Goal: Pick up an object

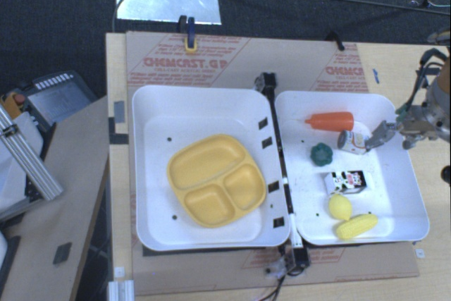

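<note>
While you look down on the bench [394, 67], note the arm [440, 91] comes in from the right edge, with the jaws [380, 134] low over the right bin [409, 180], near its upper right part. You can't tell from this angle whether the jaws are wide or narrow, and nothing shows between them.

Just left of the jaws, seemingly touching the tip, you have a white object [356, 139]; the contact itself is hard to judge. Up and left of the jaws, just above the white object, lies the carrot [330, 121], lengthwise across the bin. Further left and a bit lower than the jaws sits a dark green lump [322, 154]. Below and left of the jaws you see a black-and-white carton [345, 182], lying flat. Below that, a lemon [340, 207], and just beside it the corn [357, 225], near the bin's front wall, well apart from the jaws.

Far left of the jaws, across the divider, the left bin [151, 151] holds a yellow tray [215, 180] with three compartments, resting flat.

Both bins sit side by side on a cardboard sheet [232, 56] on the bench. A yellow clamp [190, 35] grips the sheet's far edge, well up and left of the jaws.
</note>
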### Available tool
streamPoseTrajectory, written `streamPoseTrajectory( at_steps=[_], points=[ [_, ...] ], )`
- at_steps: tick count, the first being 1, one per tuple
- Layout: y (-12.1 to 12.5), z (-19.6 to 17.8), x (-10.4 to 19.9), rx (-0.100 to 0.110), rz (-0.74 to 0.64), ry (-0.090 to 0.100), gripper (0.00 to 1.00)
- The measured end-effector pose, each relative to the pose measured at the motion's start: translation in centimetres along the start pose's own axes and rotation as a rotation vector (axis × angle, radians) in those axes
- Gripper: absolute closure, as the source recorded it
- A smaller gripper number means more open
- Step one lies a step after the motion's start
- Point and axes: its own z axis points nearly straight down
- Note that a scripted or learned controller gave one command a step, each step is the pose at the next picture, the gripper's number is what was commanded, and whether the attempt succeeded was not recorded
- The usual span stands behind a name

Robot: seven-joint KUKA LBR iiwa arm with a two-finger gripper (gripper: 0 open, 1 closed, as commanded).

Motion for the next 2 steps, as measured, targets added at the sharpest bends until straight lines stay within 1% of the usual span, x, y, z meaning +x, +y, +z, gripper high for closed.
streamPoseTrajectory(
  at_steps=[1,2],
  points=[
    [0.3,-0.7,0.1,-0.012,-0.003,-0.003,0.0],
    [-0.1,3.6,-0.1,-0.009,-0.002,-0.002,0.0]
  ],
)
